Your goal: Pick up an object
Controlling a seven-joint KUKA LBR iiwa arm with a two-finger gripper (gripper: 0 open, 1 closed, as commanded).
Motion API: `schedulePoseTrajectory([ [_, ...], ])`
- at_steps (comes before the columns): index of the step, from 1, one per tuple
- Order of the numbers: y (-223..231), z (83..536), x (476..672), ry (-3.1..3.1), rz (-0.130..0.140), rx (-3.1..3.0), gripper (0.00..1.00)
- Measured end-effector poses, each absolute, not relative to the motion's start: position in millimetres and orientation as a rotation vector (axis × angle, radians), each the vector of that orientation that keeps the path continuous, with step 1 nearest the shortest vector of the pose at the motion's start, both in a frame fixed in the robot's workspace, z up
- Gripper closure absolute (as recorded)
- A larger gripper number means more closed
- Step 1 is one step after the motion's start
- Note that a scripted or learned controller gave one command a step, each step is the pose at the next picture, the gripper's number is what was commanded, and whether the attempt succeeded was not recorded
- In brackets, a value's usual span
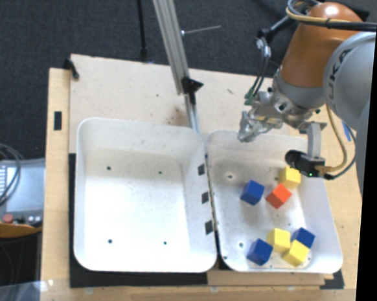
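Gripper (pixel 248 133) hangs over the upper edge of the right bin (pixel 322 189), right of centre in the frame, nothing between its tips, and whether it is parted or clenched I cannot tell. Below it the cubes sit loose in that bin: a blue cube (pixel 252 192) just beside an orange cube (pixel 278 196), a yellow cube (pixel 290 177) above them. More blue and yellow cubes cluster at lower right. Left bin (pixel 96 172) lies alongside on the bench (pixel 115 89).
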State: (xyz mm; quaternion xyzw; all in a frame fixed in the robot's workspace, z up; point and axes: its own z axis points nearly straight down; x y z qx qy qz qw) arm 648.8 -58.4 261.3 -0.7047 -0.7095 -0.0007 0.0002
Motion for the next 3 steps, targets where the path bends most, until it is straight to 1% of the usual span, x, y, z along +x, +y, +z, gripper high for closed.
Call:
schedulePoseTrajectory([
  [1,-11.3,263.6,622.6,-2.228,-0.001,-2.213,1.00],
  [3,89.7,252.2,571.3,-2.228,0.001,-2.212,1.00],
])
